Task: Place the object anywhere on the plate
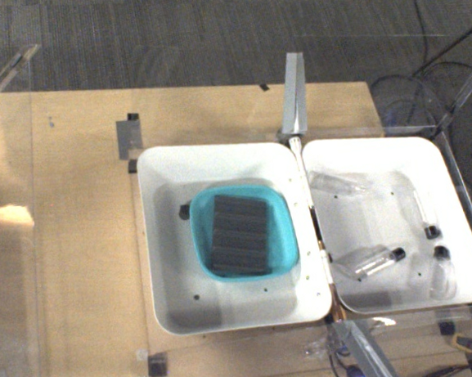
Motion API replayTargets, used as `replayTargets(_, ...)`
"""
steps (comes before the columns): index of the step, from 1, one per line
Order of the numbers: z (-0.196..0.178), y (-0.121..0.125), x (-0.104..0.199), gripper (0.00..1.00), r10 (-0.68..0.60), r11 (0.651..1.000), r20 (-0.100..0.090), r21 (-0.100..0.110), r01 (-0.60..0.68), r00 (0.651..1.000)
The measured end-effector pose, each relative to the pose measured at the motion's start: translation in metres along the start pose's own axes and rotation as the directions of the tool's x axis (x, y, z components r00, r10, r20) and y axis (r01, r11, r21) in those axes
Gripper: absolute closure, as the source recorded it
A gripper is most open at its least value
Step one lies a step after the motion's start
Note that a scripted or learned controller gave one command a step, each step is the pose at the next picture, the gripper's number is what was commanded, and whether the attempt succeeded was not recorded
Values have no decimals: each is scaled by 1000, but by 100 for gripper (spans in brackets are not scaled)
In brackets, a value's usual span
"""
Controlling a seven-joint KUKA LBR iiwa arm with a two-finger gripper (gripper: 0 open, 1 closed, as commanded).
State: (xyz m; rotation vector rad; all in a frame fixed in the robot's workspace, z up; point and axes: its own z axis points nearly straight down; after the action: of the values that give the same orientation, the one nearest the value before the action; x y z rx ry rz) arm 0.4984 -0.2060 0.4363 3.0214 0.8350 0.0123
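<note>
A turquoise plate (284,224) sits in the left white bin (162,231). A dark grey ribbed block (240,232) lies flat on the plate, near its middle, slightly tilted. A small dark item (185,212) rests just off the plate's upper left rim.
The right white bin (459,205) holds several clear plastic vials with black caps, one near its front left (374,260), others along its right side (431,230) and back (338,184). A grey metal post (294,96) stands behind the seam between the bins. Cables lie at the far right.
</note>
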Motion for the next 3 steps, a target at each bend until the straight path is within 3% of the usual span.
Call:
replayTargets(1,0,24,42,0,72,997,0,0,-72,997)
replayTargets(2,1,25,43,0,199,980,-1,1,-199,980)
replayTargets(3,0,-5,-9,0,312,950,0,0,-312,950)
